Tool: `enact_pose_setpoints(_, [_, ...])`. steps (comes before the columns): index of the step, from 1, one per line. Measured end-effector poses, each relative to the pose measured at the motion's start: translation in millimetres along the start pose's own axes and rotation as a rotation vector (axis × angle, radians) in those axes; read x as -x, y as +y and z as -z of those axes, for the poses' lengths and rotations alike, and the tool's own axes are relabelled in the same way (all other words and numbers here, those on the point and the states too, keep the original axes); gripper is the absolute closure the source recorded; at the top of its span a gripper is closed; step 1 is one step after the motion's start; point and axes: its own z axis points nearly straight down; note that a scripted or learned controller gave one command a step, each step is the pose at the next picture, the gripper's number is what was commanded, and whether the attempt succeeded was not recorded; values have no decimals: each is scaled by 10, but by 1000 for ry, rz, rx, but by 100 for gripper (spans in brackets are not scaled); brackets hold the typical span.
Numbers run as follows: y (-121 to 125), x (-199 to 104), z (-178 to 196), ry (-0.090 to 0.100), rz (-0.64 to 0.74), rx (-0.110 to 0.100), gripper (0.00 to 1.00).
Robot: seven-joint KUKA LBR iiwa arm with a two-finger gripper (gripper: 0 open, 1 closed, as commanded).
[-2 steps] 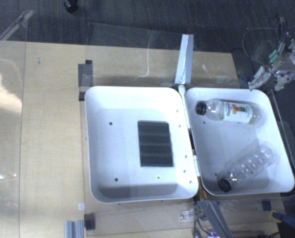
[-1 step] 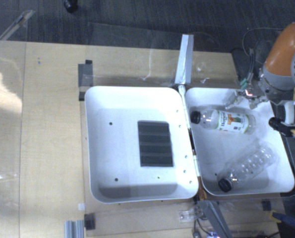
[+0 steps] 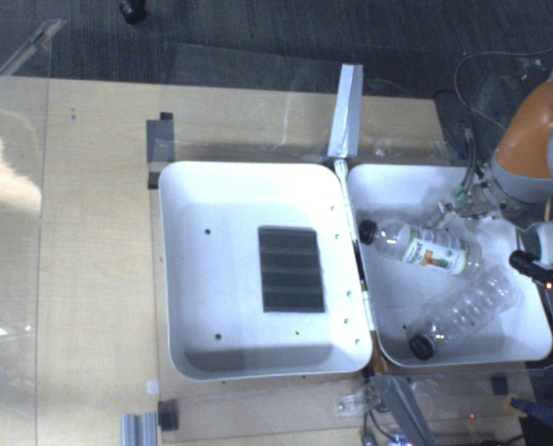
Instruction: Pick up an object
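Two clear plastic bottles with black caps lie in the right bin [image 3: 388, 189]. One bottle [image 3: 423, 247] carries a white, green and orange label and has its cap pointing left. The other bottle [image 3: 464, 314] is bare, lying slantwise near the front with its cap at the lower left. In the left bin [image 3: 202, 203] a black ribbed rectangular pad [image 3: 292, 269] lies flat in the middle. My gripper [image 3: 469, 203] reaches in from the right and hovers low over the back right of the right bin, just above and right of the labelled bottle. Nothing shows between its tips.
The two bins touch along a shared middle wall [image 3: 358, 268]. A grey metal bar [image 3: 345, 110] stands behind the gap between them. A clear sheet covers the wooden bench to the left [image 3: 62, 249]. The arm with its orange band [image 3: 529, 137] fills the upper right.
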Motion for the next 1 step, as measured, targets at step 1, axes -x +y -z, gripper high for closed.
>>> enact_pose_setpoints(1, [-196, -477, 9, -1, 183, 4, 0])
